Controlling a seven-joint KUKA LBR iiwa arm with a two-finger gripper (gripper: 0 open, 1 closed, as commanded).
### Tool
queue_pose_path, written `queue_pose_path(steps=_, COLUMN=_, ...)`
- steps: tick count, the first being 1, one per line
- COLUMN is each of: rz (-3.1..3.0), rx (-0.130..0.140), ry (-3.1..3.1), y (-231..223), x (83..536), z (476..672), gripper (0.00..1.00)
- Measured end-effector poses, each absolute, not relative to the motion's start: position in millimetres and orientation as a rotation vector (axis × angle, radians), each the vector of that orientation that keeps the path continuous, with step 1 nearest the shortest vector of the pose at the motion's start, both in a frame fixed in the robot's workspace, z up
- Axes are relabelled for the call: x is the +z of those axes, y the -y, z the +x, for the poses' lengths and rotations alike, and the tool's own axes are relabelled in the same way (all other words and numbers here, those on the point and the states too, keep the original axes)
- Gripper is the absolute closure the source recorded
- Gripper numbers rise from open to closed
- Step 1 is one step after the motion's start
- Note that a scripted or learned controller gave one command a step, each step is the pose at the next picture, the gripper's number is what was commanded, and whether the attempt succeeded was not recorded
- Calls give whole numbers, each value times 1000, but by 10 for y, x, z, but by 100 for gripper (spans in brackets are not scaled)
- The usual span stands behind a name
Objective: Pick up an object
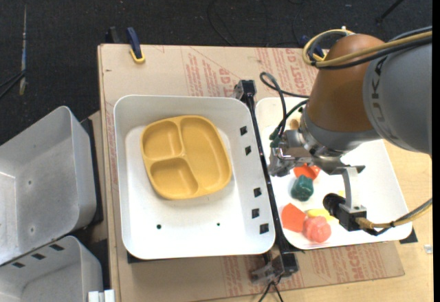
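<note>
Hovering my gripper low over the right bin, I judge I'm on the approach, its state impossible to tell from here, and next I must settle squarely over the green object lying just near of it.

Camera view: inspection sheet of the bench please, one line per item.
Surface: cardboard-covered bench bearing a left bin and a right bin.
Job's things: in the right bin, teal piece, orange piece, pink piece, yellow piece, red-orange piece.
Clutter: yellow divided tray in the left bin.
Grippers: pincer low over the right bin's toys, its state hidden.
Cables: yellow and black ones at the arm; more on the floor.
Surroundings: dark floor, spare white bins at left.
</note>
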State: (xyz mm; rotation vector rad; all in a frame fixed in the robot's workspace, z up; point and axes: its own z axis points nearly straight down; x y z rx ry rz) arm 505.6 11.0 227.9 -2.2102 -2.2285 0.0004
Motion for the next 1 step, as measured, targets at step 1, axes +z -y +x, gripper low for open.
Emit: queue_pose_path(steps=1, rz=-2211, rx=-3, ry=2231, y=-732, x=2293, z=5148, gripper=100)
